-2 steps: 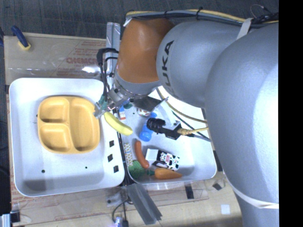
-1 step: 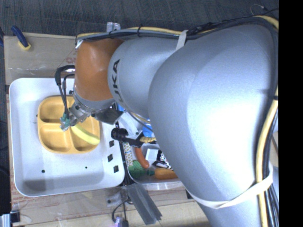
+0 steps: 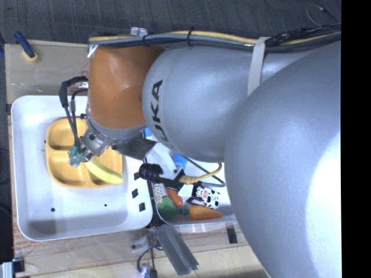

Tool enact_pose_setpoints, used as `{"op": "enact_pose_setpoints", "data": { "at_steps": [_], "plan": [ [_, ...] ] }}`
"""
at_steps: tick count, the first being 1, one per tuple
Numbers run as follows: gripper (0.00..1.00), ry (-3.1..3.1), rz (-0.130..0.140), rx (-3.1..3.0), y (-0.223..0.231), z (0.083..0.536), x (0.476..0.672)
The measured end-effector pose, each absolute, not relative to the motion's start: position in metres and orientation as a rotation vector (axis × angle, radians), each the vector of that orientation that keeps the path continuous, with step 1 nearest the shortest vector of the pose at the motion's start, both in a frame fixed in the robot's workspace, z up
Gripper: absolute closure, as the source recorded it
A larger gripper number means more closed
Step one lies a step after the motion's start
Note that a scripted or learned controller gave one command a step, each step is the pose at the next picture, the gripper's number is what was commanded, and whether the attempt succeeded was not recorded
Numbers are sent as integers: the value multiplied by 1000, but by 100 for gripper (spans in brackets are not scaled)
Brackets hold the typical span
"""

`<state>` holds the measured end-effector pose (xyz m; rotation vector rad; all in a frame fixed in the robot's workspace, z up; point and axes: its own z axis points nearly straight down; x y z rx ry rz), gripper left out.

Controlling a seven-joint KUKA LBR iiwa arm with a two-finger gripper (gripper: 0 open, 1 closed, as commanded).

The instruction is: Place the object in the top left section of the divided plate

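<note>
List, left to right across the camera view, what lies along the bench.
Blue clip at the far-left bench edge → left white bin → yellow divided plate → banana on the plate's right part → black-and-white cow toy in the right bin.

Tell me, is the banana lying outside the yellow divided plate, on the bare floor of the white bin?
No. The banana lies on the yellow divided plate, across its lower right part, inside the left white bin.

Even, bright overhead light is washing the grey arm point(image 3: 243, 114) — soft shadow falling beneath it, left bin point(image 3: 29, 172) glaring slightly, edges looking soft.
</note>
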<state>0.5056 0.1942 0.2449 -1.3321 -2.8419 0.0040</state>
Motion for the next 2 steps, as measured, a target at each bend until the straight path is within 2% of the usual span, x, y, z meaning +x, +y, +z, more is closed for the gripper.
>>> {"op": "enact_pose_setpoints", "data": {
  "at_steps": [1, 2],
  "plan": [
    [0, -2842, 4, -1332, 194, 245, 506],
    [100, -2844, 9, -1321, 195, 253, 506]
  ]
}}
